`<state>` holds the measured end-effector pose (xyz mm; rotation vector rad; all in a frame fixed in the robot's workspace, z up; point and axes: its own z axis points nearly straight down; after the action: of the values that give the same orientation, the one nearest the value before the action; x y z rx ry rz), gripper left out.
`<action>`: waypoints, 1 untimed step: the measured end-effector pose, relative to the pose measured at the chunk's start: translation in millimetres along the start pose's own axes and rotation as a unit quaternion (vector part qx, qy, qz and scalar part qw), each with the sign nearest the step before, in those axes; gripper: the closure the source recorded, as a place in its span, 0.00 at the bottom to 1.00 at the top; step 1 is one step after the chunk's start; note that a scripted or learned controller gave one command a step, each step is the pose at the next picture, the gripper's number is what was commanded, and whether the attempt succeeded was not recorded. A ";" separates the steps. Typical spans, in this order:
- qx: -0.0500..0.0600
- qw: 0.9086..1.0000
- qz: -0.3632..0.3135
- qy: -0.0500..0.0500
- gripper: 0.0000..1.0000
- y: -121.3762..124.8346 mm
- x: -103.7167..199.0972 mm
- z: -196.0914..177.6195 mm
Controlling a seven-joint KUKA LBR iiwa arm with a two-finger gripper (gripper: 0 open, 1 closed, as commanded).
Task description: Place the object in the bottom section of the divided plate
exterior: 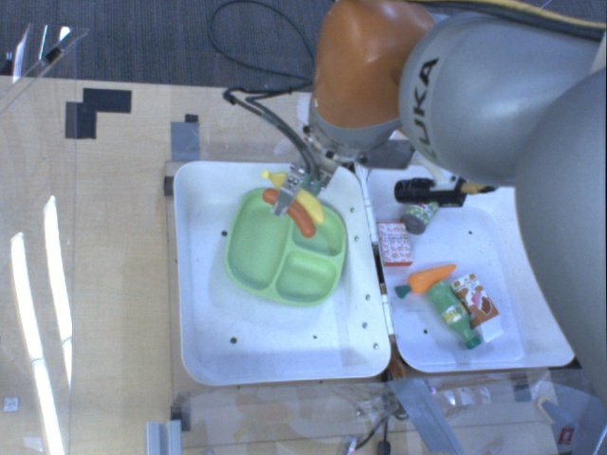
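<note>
Overhead, fingers (pixel 296 190) grasp a hot dog (pixel 300 213) above the green plate (pixel 270 254); carrot (pixel 432 278) lies apart.

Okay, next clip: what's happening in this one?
The KUKA arm reaches into the left bin, its gripper low over the upper right part of the green divided plate. A toy hot dog and a yellow banana-like piece lie there, right at the gripper. The right bin holds a carrot, a green bottle and small packets.

A green divided plate (pixel 275 254) is set in the left bin; a hot dog (pixel 299 212) is laid across its upper-right rim.
</note>
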<state>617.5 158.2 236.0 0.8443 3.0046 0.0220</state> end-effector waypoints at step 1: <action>0.006 0.999 -0.033 0.005 1.00 10.8 -43.7 20.7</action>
<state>660.8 144.9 216.3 0.7477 3.0423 0.0067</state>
